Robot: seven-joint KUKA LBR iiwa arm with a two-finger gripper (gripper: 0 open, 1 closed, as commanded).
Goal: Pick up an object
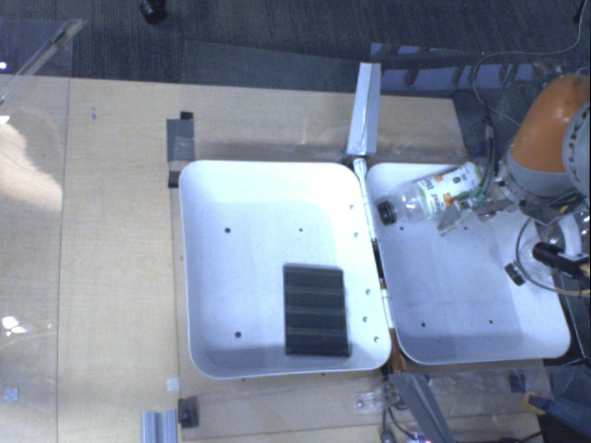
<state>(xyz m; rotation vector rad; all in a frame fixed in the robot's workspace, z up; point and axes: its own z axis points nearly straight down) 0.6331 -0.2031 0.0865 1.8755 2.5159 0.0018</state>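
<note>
**Claw beside bottle in right bin**

The gripper [459,212] sits at right of centre, its fingers slightly parted, touching the side of a clear plastic bottle [427,197] without enclosing it. The bottle lies in the right bin [480,326]. A black ridged block [316,309] rests in the left bin [240,257] on the wooden bench [102,275].

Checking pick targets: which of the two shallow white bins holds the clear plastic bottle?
The right-hand shallow white bin holds the clear plastic bottle, lying on its side; the left-hand bin holds a black ribbed block.

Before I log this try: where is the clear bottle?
The clear bottle lies on its side in the right bin, at its far edge, cap toward the divider, beside the gripper.
</note>
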